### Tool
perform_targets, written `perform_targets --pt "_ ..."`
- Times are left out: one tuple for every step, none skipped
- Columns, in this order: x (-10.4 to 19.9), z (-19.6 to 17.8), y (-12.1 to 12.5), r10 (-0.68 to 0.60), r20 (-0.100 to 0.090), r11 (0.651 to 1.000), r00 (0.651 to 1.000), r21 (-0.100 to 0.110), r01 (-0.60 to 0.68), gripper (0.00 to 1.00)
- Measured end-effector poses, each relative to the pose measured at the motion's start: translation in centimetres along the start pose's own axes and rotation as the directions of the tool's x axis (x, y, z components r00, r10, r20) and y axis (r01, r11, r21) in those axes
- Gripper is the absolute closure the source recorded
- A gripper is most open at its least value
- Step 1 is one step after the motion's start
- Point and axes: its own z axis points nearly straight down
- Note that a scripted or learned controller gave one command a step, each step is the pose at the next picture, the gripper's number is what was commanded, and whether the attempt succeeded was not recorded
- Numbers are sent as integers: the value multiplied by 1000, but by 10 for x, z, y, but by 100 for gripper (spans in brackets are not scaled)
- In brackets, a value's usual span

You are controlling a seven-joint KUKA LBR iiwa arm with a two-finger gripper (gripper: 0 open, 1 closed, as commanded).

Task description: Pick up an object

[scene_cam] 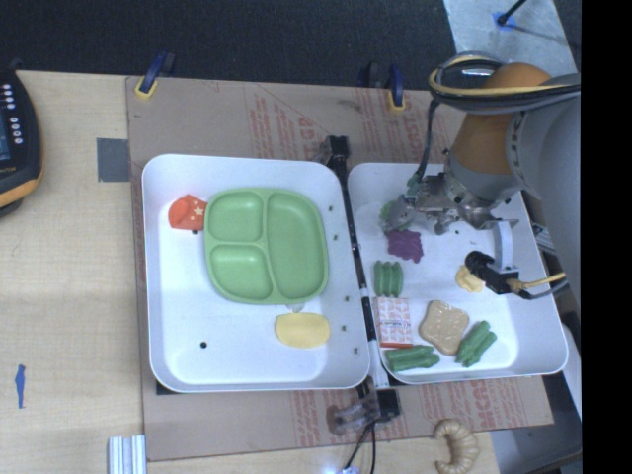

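My gripper [415, 211] hangs low over the back part of the right bin [533, 358], under the grey arm with the orange band [484, 146]. A purple bunch of grapes [405, 245] lies just in front of and below the gripper, and I cannot tell if they touch. Further forward in that bin lie a dark green pod [388, 278], a small yellow piece [468, 279], a red-and-white packet [393, 321], a slice of bread [443, 326] and two green bean-like pieces [412, 358] [476, 344].
The left bin [173, 363] holds a green divided plate [267, 245], a red piece with a star [187, 212] at its back left and a yellow oval [302, 330] near the front. A black cable [509, 282] trails over the right bin's right side.
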Motion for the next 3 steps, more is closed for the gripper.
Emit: perform_targets --pt "8 1 -25 4 -1 1000 1000 7 -4 0" --pt "18 0 24 1 0 1000 1000 -2 -1 0" --pt "-14 1 -28 6 -1 1000 1000 9 -6 0"
